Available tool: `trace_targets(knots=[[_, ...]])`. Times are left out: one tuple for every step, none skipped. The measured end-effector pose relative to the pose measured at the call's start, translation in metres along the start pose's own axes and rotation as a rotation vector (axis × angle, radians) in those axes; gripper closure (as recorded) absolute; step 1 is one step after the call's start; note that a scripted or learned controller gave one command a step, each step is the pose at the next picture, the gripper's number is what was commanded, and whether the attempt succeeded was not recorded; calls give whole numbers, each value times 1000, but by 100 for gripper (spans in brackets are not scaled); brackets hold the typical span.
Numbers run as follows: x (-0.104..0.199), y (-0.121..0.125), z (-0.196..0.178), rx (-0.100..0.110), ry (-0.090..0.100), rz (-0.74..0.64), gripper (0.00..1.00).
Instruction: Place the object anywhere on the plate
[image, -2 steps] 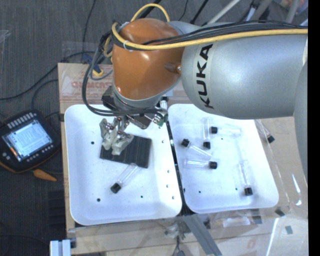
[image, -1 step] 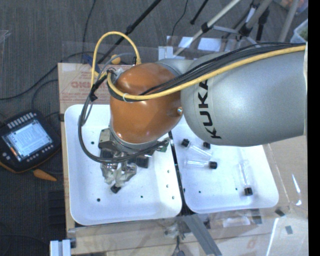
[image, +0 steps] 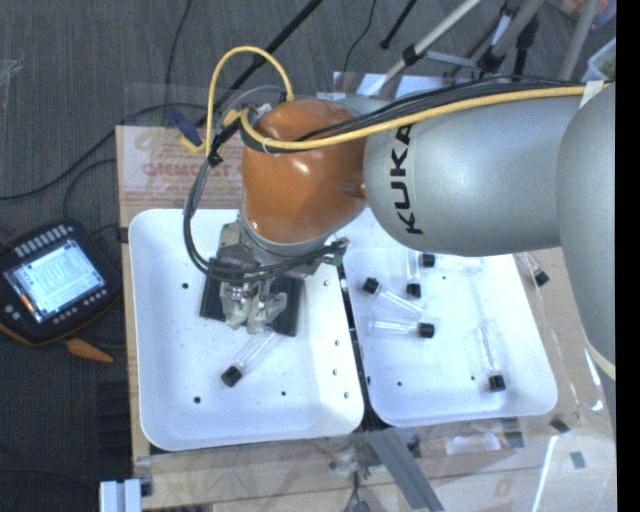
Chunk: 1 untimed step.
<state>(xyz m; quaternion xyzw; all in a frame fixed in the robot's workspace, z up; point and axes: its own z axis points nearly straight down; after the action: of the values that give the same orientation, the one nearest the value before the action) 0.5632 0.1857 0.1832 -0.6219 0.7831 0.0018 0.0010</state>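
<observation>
"KUKA" in black letters on the grey arm (image: 480, 170); faded red print on the cardboard (image: 175, 170), unreadable

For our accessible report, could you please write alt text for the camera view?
The gripper hovers over a dark plate in the left bin. A clear black-capped tube lies beside the plate; more tubes lie in the right bin.
</observation>
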Motion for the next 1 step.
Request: trace_targets(knots=[[-21,10,-132,1,-2,-94,100]])
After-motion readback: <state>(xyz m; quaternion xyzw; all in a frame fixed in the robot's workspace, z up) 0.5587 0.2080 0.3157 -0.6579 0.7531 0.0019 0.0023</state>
